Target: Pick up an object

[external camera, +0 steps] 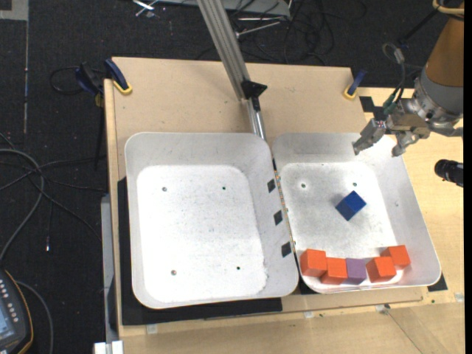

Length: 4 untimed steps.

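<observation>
Nearby, end effector (pixel 383 143) above blue cube (pixel 351 205)

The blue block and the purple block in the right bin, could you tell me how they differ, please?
The blue block lies alone near the bin's middle; the purple block sits in the row of orange blocks along the near wall. The blue one is turned cornerwise; the purple one sits squarer to the wall. Both are small cubes in the right bin.

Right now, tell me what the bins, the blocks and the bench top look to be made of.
Bins: probably thin moulded plastic, matt white and speckled with grime, with rounded corners and upturned rims. Blue block, orange blocks and purple block: painted wood or solid plastic, judging by flat, even colour and crisp edges; I cannot tell which. Bench top: pale, bare board, likely plywood.
</observation>
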Tool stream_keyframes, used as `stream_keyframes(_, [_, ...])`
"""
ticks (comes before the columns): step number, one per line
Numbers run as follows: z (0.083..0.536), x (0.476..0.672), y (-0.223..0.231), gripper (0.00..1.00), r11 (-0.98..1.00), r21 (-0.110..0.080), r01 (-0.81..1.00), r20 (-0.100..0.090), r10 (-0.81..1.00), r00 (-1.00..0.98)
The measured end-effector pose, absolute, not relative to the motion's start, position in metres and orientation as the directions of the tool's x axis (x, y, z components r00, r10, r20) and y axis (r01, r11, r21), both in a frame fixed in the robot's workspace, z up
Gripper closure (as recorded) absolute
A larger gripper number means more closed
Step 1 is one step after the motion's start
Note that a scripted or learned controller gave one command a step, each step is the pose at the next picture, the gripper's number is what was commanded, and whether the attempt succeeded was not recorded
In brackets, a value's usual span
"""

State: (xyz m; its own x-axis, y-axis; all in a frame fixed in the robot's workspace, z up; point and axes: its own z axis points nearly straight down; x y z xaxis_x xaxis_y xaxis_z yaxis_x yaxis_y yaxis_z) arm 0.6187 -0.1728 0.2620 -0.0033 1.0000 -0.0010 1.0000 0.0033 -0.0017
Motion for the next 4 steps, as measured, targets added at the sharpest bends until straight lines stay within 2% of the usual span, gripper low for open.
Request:
stream_keyframes(1, [0.129, 0.598, -0.209, 0.0, -0.003, -0.008, 1.0, 0.001, 1.0, 0.003])
stream_keyframes(2, [0.095, 0.589, -0.149, 0.0, 0.007, 0.002, 1.0, 0.0, 1.0, -0.007])
stream_keyframes(3, [0.096, 0.563, -0.135, 0.0, 0.0, 0.0, 1.0, -0.001, 1.0, 0.0])
stream_keyframes(4, [0.106, 0.564, -0.136, 1.0, -0.001, 0.002, 1.0, 0.0, 1.0, 0.001])
